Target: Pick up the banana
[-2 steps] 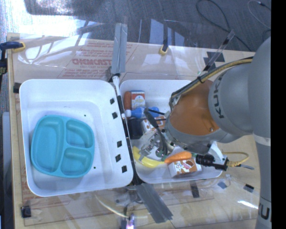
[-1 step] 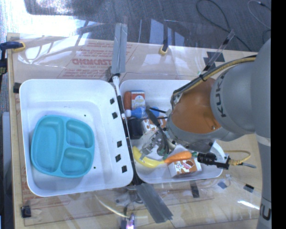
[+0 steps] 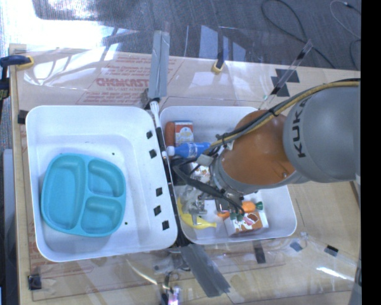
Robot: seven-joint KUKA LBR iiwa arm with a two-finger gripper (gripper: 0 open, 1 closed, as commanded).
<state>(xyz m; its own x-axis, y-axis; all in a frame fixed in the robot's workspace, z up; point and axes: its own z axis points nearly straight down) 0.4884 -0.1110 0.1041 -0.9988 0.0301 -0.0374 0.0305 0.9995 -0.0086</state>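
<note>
Banana is lying in the right bin, down toward six o'clock of that bin's floor, close to its near wall. I am seeing only part of its yellow skin, since the claw is hanging just above it at its twelve o'clock, and whether that claw is wide, narrow or touching the fruit I cannot tell from up here. I am judging the banana as light, smooth-skinned and a bit slippery, curved, and apt to roll or squirt sideways under a pinch; taking it across the thick middle of the curve looks safest to me. Just beside it at three o'clock a small packet with orange and green print is crowding the approach. Further up, at twelve o'clock, a blue bottle and a red carton are lying. Well apart at nine o'clock, the left bin is holding a teal divided tray, all on the desk.
</note>
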